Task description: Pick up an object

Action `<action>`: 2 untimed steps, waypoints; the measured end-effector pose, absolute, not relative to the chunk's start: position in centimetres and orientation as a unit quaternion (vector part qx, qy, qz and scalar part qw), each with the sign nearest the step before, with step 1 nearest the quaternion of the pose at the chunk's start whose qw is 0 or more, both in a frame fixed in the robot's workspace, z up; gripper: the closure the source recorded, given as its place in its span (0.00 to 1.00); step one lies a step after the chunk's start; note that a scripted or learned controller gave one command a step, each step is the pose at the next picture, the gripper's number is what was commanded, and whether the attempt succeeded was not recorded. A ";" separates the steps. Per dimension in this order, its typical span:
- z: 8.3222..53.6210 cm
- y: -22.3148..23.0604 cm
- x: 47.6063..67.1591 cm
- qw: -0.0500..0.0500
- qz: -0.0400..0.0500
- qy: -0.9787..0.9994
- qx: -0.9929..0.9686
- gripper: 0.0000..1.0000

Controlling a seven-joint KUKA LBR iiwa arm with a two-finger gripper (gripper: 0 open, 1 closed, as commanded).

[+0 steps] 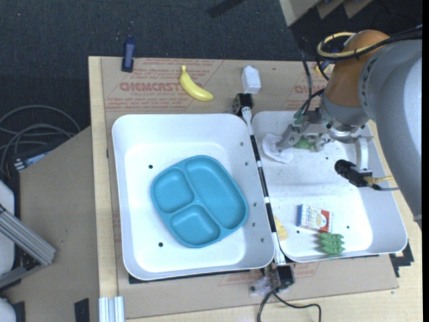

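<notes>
My gripper [299, 137] is low over the far left part of the right bin [375, 230]. A white rounded object [277, 150] lies just left of and below it, touching or nearly touching the tip. Nearer the front of that bin lie a small white, blue and red box [314, 218] and a green lumpy object [330, 243]. A small yellow piece [279, 231] sits by the bin's left wall. In the left bin [134, 146] rests a blue divided plate [197, 200].
A yellow banana [194, 86] lies on the cardboard behind the left bin, with a white clip-like part [251, 79] to its right. The grey arm [395, 92] and its cables cover the right bin's far right corner.
</notes>
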State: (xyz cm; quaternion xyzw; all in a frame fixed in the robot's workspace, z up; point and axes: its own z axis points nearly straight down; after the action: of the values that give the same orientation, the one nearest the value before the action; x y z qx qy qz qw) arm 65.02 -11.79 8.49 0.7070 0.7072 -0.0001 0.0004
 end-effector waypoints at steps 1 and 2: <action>8.5 -13.2 66.6 -0.001 -0.001 0.707 0.707 0.00; 9.5 -13.2 66.6 -0.001 -0.002 0.707 0.707 1.00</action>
State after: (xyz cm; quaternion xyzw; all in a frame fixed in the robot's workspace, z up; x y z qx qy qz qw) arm 66.58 -13.22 9.47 0.7070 0.7072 -0.0022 -0.0006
